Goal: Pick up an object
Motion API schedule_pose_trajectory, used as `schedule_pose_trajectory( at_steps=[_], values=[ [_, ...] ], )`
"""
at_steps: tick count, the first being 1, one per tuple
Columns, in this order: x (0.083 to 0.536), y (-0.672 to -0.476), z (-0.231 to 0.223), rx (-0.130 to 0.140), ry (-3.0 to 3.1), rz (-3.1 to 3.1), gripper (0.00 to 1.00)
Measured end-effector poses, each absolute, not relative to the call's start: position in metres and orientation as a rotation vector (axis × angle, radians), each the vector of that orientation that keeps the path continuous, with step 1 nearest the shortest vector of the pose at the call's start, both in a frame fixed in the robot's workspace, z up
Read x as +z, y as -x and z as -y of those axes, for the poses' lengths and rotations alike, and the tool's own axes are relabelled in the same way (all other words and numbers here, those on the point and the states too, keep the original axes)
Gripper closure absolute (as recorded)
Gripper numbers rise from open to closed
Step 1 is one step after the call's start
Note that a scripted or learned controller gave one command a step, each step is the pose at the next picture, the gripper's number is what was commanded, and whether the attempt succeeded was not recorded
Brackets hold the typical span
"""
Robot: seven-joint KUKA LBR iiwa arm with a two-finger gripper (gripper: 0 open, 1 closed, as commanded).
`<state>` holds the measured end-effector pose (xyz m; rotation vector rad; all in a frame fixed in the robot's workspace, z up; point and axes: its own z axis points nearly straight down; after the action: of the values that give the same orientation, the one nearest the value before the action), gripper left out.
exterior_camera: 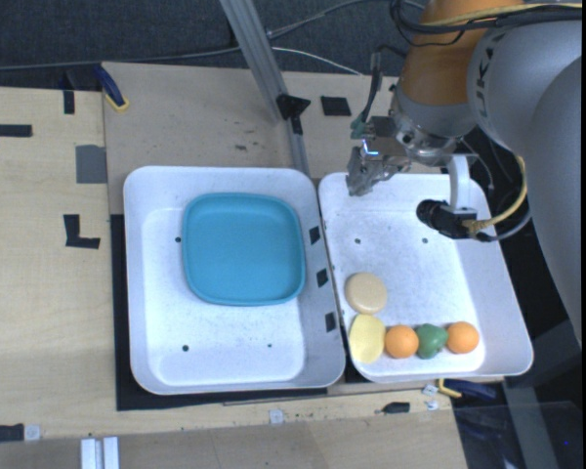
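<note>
Several small items lie along the near edge of the right bin: a beige round piece, a yellow piece, an orange ball, a green item and a second orange ball. My gripper hangs over the far left corner of that bin, well away from the items, with nothing visible between its fingers.
The left bin holds a blue square plate. A grey metal pole rises from between the two bins at the back. The arm's body and cables fill the upper right.
</note>
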<state>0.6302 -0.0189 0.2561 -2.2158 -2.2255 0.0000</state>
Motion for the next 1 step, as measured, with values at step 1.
schedule_pose_trajectory(
  at_steps=[1],
  values=[
    [0.2561, -0.6444, -0.0301, 0.000, 2.216, 2.226, 1.00]
  ],
)
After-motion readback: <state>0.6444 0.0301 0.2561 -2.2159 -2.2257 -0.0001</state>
